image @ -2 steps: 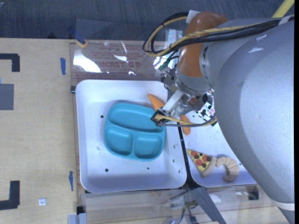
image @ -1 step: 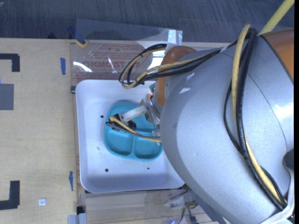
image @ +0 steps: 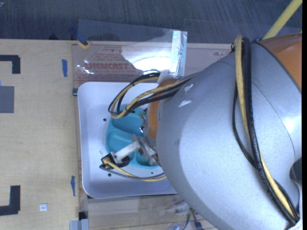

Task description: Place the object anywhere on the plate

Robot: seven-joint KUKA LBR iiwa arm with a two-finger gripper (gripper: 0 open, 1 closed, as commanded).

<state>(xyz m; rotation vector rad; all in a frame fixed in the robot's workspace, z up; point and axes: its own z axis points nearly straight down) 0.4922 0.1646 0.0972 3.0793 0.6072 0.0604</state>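
- The grey arm (image: 230, 128) is the biggest thing. It comes in from the right with its orange band at the top right corner, and it covers the right part of the bench and the right side of the bin.
- The pale wooden bench (image: 38, 128) lies under everything. Its left part is bare except for some black angle marks (image: 14, 63) near the left edge.
- A clear plastic sheet (image: 124, 56) with faint red print lies at the far edge of the bench, just beyond the bin. It shines in the light.
- The white bin (image: 91, 128) sits near the middle of the bench. Its left wall and both left corners are in view.
- The teal plate (image: 120, 133) lies on the bin's floor, away from the left wall and towards the right side. The arm hides its right half.
- The gripper (image: 145, 148) is low over the plate, mostly hidden under the wrist. I cannot tell whether it is apart, together or clamped on something.
- The object cannot be made out. If it is at the plate, the arm hides it.
- Small blue tape strips (image: 64, 67) are stuck on the bench just beside the bin's left edge.
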